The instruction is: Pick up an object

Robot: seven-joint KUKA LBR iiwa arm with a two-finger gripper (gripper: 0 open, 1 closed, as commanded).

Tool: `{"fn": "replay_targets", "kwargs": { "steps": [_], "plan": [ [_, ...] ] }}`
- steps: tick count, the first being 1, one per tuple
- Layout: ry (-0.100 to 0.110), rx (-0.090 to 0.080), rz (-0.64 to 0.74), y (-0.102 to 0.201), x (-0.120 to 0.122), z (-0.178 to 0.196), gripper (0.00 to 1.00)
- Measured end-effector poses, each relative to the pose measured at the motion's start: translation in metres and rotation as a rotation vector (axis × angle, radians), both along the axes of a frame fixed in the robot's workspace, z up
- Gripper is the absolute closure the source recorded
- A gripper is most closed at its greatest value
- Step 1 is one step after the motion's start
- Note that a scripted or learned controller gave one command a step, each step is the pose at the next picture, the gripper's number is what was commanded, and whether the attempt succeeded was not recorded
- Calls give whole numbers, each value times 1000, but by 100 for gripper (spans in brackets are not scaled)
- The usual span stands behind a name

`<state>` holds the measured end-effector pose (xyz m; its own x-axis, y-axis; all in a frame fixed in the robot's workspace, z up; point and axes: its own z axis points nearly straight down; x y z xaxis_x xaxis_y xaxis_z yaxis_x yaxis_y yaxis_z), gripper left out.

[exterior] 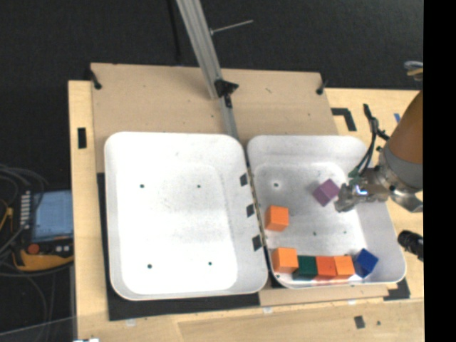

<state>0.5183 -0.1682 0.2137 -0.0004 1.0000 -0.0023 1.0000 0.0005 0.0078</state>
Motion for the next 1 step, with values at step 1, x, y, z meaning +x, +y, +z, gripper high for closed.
{"fn": "replay_targets", "kwargs": {
  "steps": [1],
  "plan": [
    [0,0,3,2,-6,48,100]
  ]
}}
